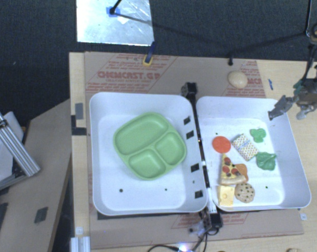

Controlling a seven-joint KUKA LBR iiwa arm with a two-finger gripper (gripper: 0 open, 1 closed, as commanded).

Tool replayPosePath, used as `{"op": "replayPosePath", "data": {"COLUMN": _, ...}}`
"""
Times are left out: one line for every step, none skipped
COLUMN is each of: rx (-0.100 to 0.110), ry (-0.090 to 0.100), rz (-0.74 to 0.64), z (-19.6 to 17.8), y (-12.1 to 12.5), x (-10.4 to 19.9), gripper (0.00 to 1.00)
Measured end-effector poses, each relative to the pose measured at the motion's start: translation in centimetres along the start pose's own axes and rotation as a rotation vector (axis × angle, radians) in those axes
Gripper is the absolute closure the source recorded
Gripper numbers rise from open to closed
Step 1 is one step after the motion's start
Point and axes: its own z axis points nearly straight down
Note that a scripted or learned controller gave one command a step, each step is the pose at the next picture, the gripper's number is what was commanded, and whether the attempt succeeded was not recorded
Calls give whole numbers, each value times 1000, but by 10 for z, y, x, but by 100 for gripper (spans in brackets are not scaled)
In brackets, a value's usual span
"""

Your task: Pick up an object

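The gripper [288, 108] hovers at the right bin's [292, 185] two o'clock corner; whether its jaws are wide or narrow I cannot tell. A flat orange-red disc [221, 144] lies near the bin's nine o'clock side, just above a pizza slice [232, 172].

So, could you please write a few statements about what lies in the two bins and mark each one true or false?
1. The green divided plate lies in the left bin. True.
2. The orange disc sits on the plate. False: it lies in the right bin.
3. The cookie lies beside the cheese slice. True.
4. The gripper holds the pizza slice. False: the slice lies on the bin floor.
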Motion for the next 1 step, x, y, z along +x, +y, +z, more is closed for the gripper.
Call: {"op": "replayPosePath", "data": {"rx": -10, "ry": -2, "rz": -3, "z": -6, "y": 2, "x": 1, "gripper": 0}}
